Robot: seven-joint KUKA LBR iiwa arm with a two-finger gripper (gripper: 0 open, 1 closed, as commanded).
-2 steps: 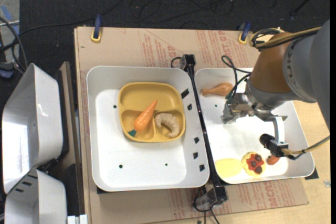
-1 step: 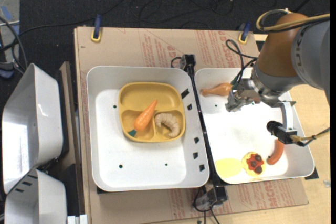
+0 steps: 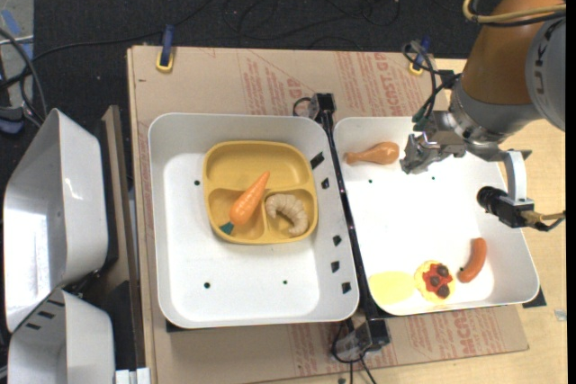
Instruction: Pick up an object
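The right bin [image 3: 504,220] holds a toy chicken drumstick [image 3: 373,155] near its far left corner, a sausage [image 3: 472,259] at the near right, a small pizza slice with red topping [image 3: 436,278] and a flat yellow piece [image 3: 391,286] near the front edge. My gripper [image 3: 418,153] hangs over the far side of this bin, just right of the drumstick, with nothing visibly between its fingers. In the left bin [image 3: 180,283], a yellow divided plate [image 3: 216,166] carries an orange carrot [image 3: 249,198] and a pale shrimp [image 3: 288,211].
A black divider with clips [image 3: 337,193] runs between the two bins. The grey arm with its orange band [image 3: 517,40] comes in from the upper right. White containers [image 3: 54,202] stand left of the bench. Cables lie on the dark floor behind.
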